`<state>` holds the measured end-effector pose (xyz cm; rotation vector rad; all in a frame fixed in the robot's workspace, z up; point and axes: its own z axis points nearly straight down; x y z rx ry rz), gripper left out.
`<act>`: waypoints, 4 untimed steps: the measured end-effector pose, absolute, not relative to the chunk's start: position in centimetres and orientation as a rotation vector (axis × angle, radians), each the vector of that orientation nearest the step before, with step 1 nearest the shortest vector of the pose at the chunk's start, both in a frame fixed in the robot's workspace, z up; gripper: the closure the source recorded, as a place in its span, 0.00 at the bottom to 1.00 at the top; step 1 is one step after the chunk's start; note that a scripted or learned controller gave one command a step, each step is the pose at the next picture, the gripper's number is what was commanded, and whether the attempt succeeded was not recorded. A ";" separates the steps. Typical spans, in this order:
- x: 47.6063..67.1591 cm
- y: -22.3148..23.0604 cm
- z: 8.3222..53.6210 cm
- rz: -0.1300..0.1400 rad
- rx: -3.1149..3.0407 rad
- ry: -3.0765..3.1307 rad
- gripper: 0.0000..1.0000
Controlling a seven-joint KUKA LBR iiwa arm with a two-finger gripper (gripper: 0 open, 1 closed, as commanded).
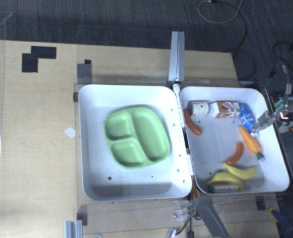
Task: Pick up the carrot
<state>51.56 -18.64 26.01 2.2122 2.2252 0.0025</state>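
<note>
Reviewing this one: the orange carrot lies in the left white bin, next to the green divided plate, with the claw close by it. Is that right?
Not quite. The camera view shows the orange carrot in the right shallow white bin, near its right wall, not in the left shallow white bin where the green divided plate sits. The claw is indeed close by the carrot.

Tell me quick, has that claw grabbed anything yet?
Gripper: right beside the carrot in the right bin; whether it holds anything cannot be told.
</note>
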 end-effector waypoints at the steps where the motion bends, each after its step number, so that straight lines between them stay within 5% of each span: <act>1: 51.1 -20.6 10.0 0.003 2.054 2.373 0.00; 2: 58.7 -20.2 8.8 0.012 2.298 2.132 0.00; 3: 59.0 -20.1 10.1 0.018 2.287 2.135 1.00; 4: 59.0 -9.8 21.6 0.007 2.408 2.012 1.00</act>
